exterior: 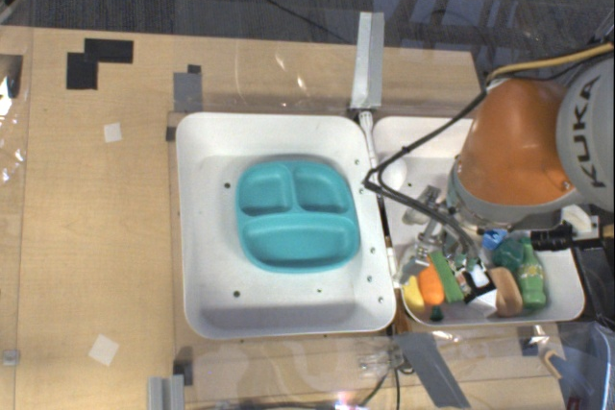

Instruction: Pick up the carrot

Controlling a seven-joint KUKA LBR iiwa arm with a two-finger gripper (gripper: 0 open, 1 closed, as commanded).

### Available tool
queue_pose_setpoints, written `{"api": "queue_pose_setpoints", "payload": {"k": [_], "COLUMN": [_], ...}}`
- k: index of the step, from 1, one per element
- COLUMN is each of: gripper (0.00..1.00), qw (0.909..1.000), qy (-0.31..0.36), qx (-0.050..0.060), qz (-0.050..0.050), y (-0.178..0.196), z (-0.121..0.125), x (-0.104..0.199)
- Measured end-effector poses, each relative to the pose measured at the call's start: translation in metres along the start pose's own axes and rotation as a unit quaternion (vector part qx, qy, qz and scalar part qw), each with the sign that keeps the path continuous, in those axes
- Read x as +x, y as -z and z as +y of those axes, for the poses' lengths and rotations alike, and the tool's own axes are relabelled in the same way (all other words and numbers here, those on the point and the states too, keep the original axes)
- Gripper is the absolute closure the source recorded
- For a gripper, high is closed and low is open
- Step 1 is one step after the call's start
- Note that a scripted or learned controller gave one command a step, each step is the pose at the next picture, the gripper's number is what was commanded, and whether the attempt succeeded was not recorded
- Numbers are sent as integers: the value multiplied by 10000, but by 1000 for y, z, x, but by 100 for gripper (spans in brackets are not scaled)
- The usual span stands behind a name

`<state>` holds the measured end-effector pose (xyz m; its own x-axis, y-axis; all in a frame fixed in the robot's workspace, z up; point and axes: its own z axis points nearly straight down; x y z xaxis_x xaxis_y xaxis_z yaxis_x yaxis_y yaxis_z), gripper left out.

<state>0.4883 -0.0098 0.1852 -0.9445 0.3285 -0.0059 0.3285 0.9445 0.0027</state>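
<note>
One pincer (444,254) hangs low over the right bin's (573,301) front-left corner; you cannot tell from here whether it is released or clenched. Just below it the carrot (431,286) lies, a stubby orange taper with a smooth skin, crowded by a yellow piece (413,292), a green stick (447,275) and a brown roll (506,291). You should probably drop straight down and straddle the carrot's width, avoiding its neighbours. Farther out, the teal divided plate (293,212) sits glossy in the left bin (207,235).

The brand name "KUKA" runs in dark capital letters down the pale grey casing of the robot arm (588,134) at the scene's right, beside its orange band.
</note>
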Motion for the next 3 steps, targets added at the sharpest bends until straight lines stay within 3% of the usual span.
{"api": "queue_pose_setpoints", "payload": {"k": [3], "gripper": [0], "qw": [10000], "qy": [0], "qx": [0], "qz": [0], "y": [0], "z": [0], "x": [0]}}
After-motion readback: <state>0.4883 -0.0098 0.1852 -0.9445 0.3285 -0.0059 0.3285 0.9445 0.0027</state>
